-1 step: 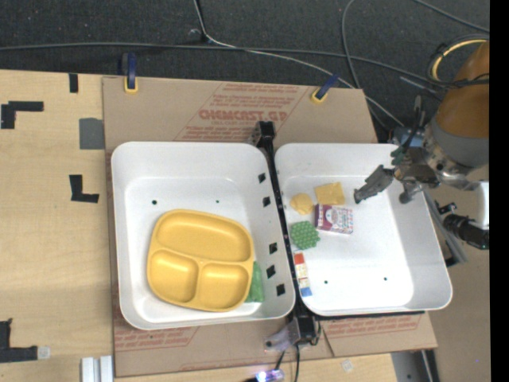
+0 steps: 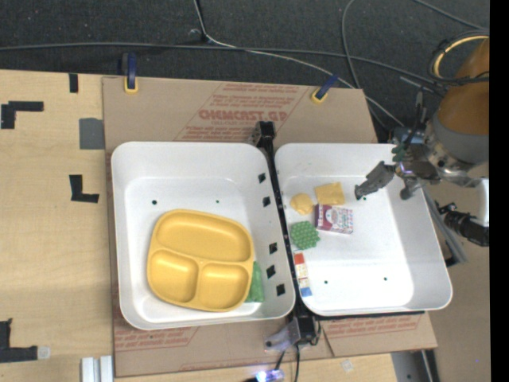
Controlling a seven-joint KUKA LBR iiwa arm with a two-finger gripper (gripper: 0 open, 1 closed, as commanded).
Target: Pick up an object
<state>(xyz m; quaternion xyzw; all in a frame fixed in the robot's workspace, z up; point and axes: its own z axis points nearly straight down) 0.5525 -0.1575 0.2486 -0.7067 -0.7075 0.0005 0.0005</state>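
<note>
In the right bin [image 2: 413, 293], toward its left side, lie a yellow block [image 2: 330, 192], a small yellow lump [image 2: 301, 204], a purple and white packet [image 2: 335, 218], a green bumpy ball [image 2: 303, 234] and a narrow red, white and blue box [image 2: 301, 274]. My gripper [image 2: 390, 186] hangs over the bin's upper right part, to the right of the yellow block and apart from it. Its two dark fingers [image 2: 371, 184] are spread open with nothing between them.
The left bin [image 2: 127, 213] holds a yellow divided tray [image 2: 199, 259] with a green item [image 2: 255, 283] wedged at its right edge. A black divider [image 2: 274, 213] runs between the bins. Cables [image 2: 374, 22] hang behind. The right bin's middle and right floor is bare.
</note>
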